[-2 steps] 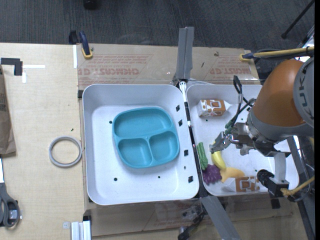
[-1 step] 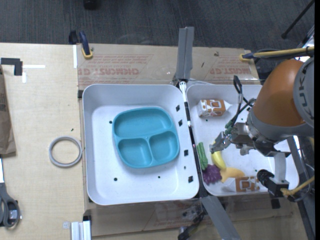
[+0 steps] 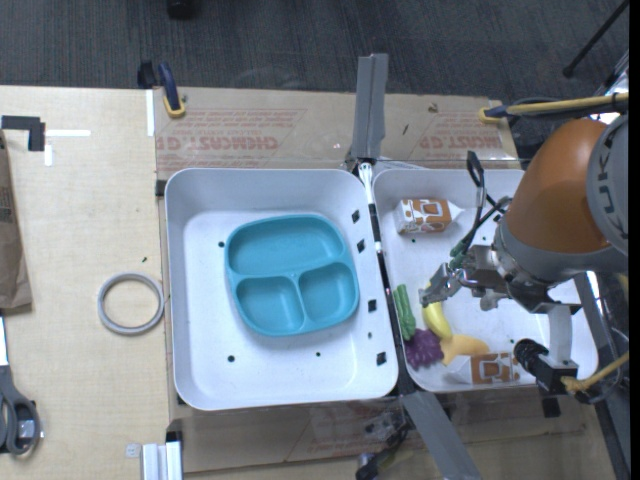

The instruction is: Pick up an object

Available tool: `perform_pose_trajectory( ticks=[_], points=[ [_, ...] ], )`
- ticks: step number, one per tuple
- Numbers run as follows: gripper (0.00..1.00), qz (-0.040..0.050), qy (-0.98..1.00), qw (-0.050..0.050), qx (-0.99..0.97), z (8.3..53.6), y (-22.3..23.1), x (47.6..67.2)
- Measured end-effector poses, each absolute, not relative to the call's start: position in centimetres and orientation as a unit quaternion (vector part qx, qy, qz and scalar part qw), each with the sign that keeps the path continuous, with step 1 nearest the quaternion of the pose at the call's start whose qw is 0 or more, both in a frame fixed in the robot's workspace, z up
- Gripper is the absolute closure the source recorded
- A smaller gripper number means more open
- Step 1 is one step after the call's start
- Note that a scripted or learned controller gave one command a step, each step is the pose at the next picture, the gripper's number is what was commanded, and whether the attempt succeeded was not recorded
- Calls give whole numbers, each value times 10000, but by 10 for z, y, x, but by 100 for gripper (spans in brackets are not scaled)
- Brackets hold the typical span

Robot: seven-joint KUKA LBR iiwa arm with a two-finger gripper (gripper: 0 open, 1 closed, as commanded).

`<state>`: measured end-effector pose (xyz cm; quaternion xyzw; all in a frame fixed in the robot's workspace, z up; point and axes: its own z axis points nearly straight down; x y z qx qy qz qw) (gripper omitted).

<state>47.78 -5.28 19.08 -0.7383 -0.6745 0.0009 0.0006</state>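
Observation:
My gripper (image 3: 437,290) hangs low in the right bin (image 3: 400,193), its tips just above a yellow banana (image 3: 437,320). Close by lie a green pod (image 3: 404,309), purple grapes (image 3: 423,349), an orange piece (image 3: 465,347) and a small carton (image 3: 495,369) at the bin's front. A second small brown-and-white carton (image 3: 423,215) lies at the back of the same bin. Nothing shows between my fingers. The orange-banded wrist (image 3: 560,203) hides the bin's right side.
The left bin (image 3: 195,298) holds a teal divided plate (image 3: 292,274). A roll of tape (image 3: 131,302) lies on the bench left of the bins, scissors (image 3: 15,418) at the lower left. A grey post (image 3: 370,103) stands behind the bins.

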Motion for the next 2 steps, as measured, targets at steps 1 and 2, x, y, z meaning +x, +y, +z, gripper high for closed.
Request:
perform_pose_trajectory(
  ticks=[1,2],
  points=[
    [0,9,-6745,6,-7383,191,-53,478],
    [0,19,-5732,16,-8194,90,-104,476]
  ],
)
